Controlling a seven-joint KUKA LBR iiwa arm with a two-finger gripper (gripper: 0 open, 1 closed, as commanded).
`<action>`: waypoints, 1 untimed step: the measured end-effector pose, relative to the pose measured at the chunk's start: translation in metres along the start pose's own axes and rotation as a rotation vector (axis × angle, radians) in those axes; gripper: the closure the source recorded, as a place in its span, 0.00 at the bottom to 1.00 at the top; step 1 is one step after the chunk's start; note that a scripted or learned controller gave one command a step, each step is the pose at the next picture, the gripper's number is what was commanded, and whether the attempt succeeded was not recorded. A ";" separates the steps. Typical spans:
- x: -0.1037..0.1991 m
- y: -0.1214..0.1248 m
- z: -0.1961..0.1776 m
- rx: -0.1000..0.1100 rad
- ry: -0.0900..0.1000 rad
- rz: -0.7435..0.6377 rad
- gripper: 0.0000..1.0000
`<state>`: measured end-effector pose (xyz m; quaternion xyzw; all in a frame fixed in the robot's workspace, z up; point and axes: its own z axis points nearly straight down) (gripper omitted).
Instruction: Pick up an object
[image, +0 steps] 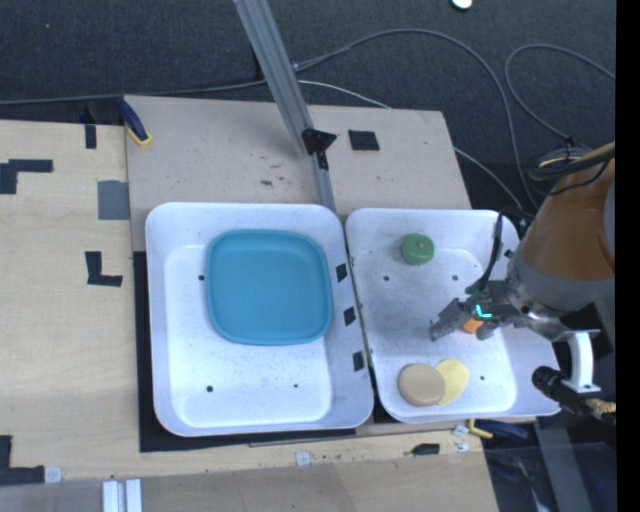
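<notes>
**Arm parked low over the right bin, nothing obviously in its grip**

So the bench has the two white bins side by side. The left bin (170, 300) has a blue square plate (268, 286) sitting flat in the middle of it. The right bin (390, 230) is where the action is.

The gripper (447, 324) reaches in from the right edge, hanging over the middle of the right bin's floor with its dark fingertips pointing left. There's a small teal light glowing on it just behind the fingers. Honestly can't tell whether the fingers are apart or together from this angle, it's all one dark blob, and no object is visible between them.

Pickable stuff in that bin: a green round piece (417, 249) up near the far wall, well apart from the gripper. Down at the near edge there's a tan disc (421, 385) with a pale yellow disc (455, 377) touching it on the right, partly tucked behind it. Both sit just below the gripper, not touching it.

The arm's orange band (570, 230) shows at the right side.
</notes>
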<state>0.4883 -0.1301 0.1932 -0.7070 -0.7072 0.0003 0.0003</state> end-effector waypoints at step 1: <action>0.000 0.000 0.000 0.000 0.000 0.000 0.00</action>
